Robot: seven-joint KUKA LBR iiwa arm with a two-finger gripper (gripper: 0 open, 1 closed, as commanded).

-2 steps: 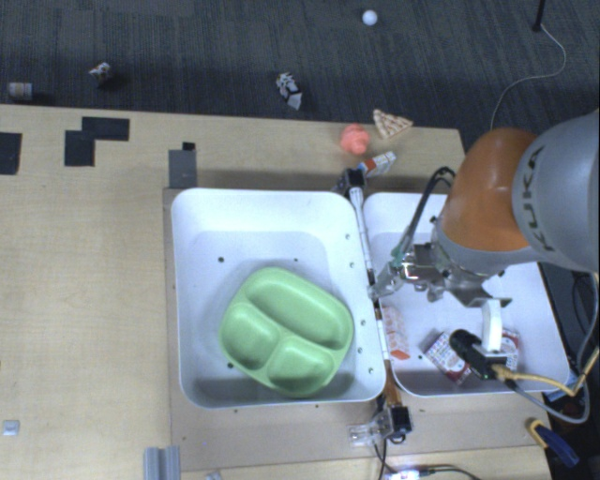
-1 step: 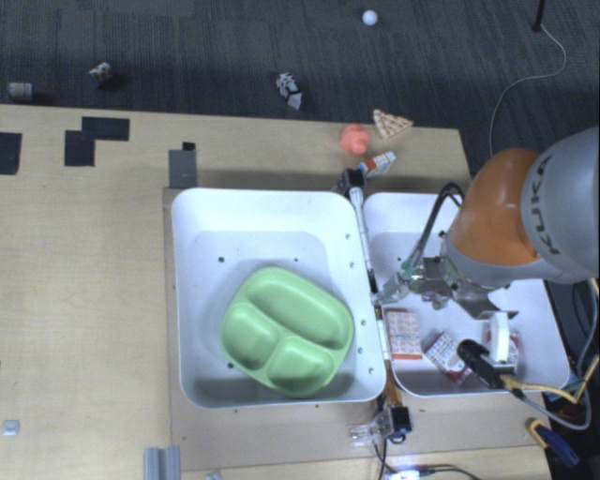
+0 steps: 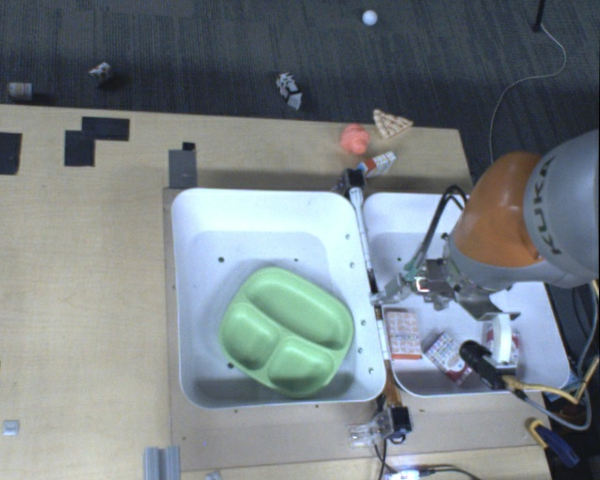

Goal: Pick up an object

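Pale desk [image 3: 84, 281] lay below; over its right bin [image 3: 403, 225] hung the gripper [image 3: 424, 281], probably lining up on the patterned packet [image 3: 403, 333] at its 6 o'clock. Whether it was open, I couldn't tell.

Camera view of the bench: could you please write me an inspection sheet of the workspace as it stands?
Surface: wooden bench bearing a left bin and a right bin, both white.
Job's things: green divided plate in the left bin; patterned card and small wrapped packet in the right bin.
Clutter: pink ball, pale wedge and small tube on the bench behind the bins.
Grippers: gripper low over the right bin's left side; whether it holds anything cannot be told.
Cables: black cable looping by the wrist; thin cable across the floor.
Surroundings: dark carpet with a white ball and small scraps.
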